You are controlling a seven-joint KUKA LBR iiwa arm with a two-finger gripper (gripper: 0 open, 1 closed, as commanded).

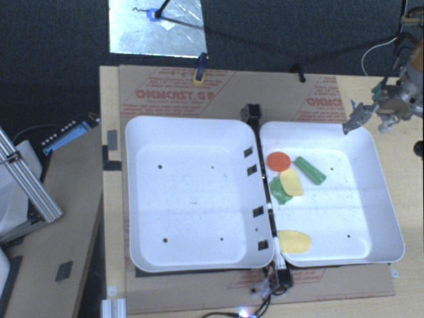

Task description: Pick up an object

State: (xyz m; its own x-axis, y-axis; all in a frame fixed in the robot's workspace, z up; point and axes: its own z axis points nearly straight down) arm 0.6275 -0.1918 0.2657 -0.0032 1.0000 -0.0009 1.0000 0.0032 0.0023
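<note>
Left bin white, bare floor. Right bin holds cluster at its left side: orange disc, yellow piece touching green piece, green block just right; yellow lemon-like piece near corner. Gripper above far right rim, fingers spread, nothing between them.

Two shallow white bins, the left bin and the right bin, are sitting side by side on a printed cardboard sheet covering the pale wooden surface. A shiny metal plate is lying on dark carpet beyond, a yellow-and-blue clamp gripping the sheet's far edge. An aluminium rail is leaning at left.
</note>
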